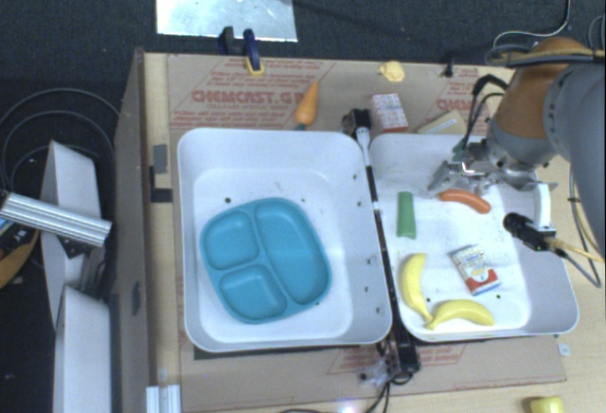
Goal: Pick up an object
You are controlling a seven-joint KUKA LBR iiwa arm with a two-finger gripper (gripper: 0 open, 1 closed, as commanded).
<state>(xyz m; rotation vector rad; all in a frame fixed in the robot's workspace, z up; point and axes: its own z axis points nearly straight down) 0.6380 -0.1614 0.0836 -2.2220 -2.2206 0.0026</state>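
My gripper (pixel 461 176) hangs over the back of the right bin (pixel 559 307), at the end of the grey arm reaching in from the right. An orange-red sausage (pixel 465 201) lies on the bin floor just in front of it, very close to the gripper tip. A green stick (pixel 405 214) lies to the left near the bin's inner wall. Two bananas (pixel 413 282) (pixel 461 313) lie at the front of the bin. A small red and white packet (pixel 473 269) sits beside them.
The left bin (pixel 199 165) holds a blue divided plate (pixel 265 258). On the cardboard behind the bins lie a carrot (pixel 306 105), a small box (pixel 388 111) and a yellow bit (pixel 392 72). A blue clamp (pixel 248 46) grips the board's back edge.
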